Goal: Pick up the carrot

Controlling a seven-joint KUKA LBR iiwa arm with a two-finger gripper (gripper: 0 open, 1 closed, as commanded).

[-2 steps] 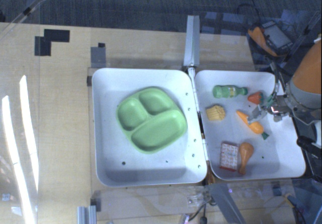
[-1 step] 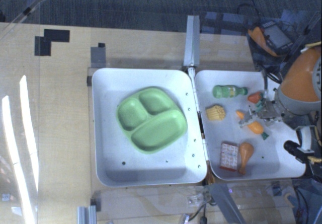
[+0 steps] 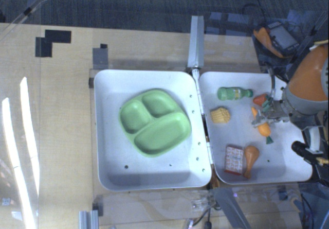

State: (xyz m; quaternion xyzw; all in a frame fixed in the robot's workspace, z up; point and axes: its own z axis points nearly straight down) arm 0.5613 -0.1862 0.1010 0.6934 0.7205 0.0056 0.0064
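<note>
The gripper point(image 3: 264, 115) sits low in the right bin point(image 3: 288, 169), near its right wall, and its fingers appear narrowly parted directly over the carrot point(image 3: 263, 129); whether they actually clamp the carrot cannot be told, since the metal parts hide the contact. The carrot lies on the bin floor, its orange body just below the fingers and its green tip pointing down-right. The arm point(image 3: 308, 81) enters from the right, orange band above the wrist, bent down toward the bin. Elsewhere in the right bin: a green bottle point(image 3: 234, 93) near the top, a corn cob point(image 3: 220, 115), a red box point(image 3: 234, 159) and a brown drumstick point(image 3: 250, 158) touching it. The left bin point(image 3: 110, 169) holds a green divided plate point(image 3: 155, 122). Both bins rest on the table point(image 3: 51, 120).
</note>
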